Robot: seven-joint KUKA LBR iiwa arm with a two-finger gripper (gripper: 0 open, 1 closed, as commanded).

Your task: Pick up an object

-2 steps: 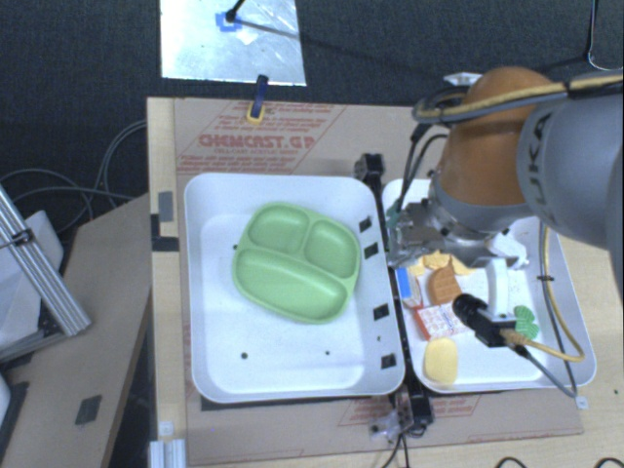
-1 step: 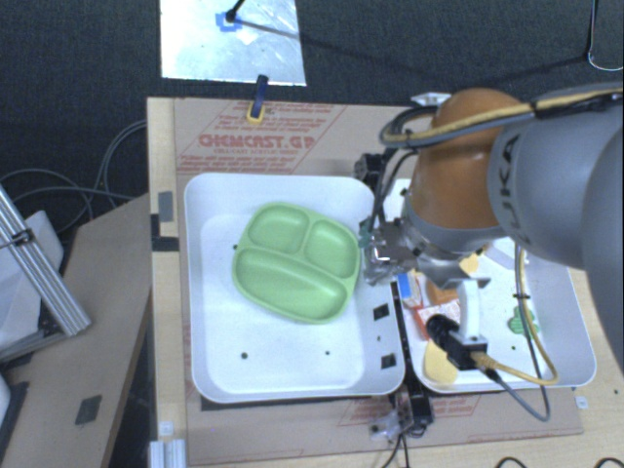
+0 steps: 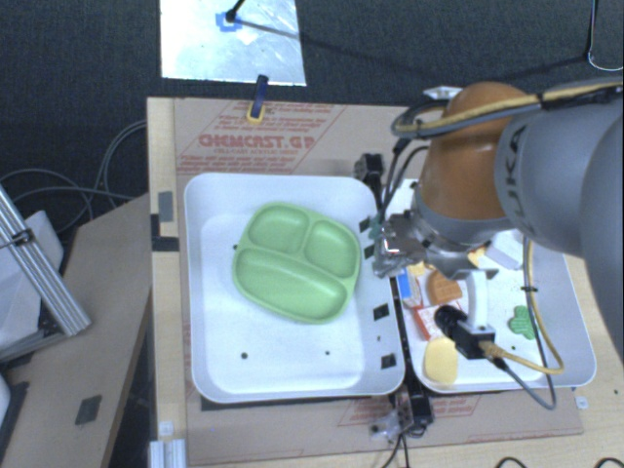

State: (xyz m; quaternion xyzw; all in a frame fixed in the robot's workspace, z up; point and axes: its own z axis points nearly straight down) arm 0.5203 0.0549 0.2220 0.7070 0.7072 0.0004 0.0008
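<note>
A green divided plate (image 3: pixel 296 261) lies in the left bin (image 3: pixel 210 359), while the gripper (image 3: pixel 390 247) hangs over the right bin's (image 3: pixel 570 354) left edge, its grip impossible to tell.

1. Cardboard sheet (image 3: pixel 258 135) under the bins, far edge: red block lettering, one large line reading roughly "CHEMCAST GP"; the last letters are uncertain. Smaller red lines above and below it are too small to read.
2. Same cardboard sheet, near edge below the left bin (image 3: pixel 210 359): faint red print, not legible.
3. Grey arm (image 3: pixel 565 178), upper link at the right: part of dark lettering on the casing, cut off at an angle; cannot be read with certainty.
</note>
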